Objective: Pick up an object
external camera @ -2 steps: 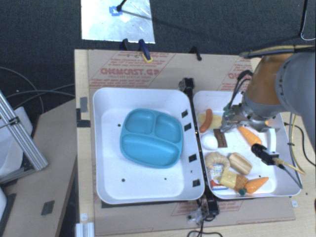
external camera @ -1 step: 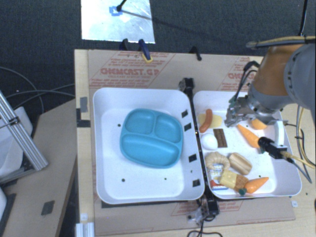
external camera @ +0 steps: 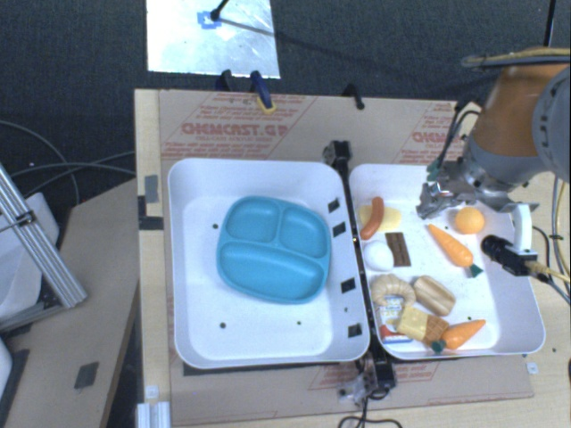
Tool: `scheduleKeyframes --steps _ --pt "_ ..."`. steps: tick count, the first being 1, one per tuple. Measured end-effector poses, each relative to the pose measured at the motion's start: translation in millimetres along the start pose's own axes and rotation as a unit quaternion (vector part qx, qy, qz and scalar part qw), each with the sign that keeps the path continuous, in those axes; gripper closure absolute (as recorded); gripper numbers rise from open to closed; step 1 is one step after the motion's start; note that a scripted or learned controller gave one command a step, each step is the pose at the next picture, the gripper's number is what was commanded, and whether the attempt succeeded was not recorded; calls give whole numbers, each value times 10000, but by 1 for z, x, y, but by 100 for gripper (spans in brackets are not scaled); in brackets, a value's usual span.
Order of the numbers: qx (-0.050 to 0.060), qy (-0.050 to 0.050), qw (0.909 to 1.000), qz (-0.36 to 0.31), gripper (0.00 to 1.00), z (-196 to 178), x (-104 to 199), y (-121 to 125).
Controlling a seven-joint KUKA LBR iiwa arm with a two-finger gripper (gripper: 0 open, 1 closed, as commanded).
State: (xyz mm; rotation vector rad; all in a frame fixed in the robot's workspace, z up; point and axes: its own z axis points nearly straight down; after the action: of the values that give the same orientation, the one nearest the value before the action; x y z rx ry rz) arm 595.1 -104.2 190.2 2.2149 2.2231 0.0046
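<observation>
Camera view has the gripper (external camera: 434,200) low over the far part of the right bin (external camera: 526,315); whether it is wide or narrow I cannot tell. Just right of it sits an orange ball (external camera: 469,219), touching a carrot (external camera: 450,244). A sausage (external camera: 372,217) lies to its left. The left bin (external camera: 192,266) holds a blue divided plate (external camera: 275,248).

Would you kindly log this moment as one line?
pincer: above right bin, upper area | nearest: orange ball | grasp: none visible | blue tray: left bin
</observation>
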Motion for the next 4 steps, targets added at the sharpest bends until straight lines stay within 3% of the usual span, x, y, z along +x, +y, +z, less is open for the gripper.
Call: scheduleKeyframes --steps 1,4 --pt "5 2 10000 -6 100 -36 0 1" --pt "22 8 10000 -19 100 -24 141 -33"
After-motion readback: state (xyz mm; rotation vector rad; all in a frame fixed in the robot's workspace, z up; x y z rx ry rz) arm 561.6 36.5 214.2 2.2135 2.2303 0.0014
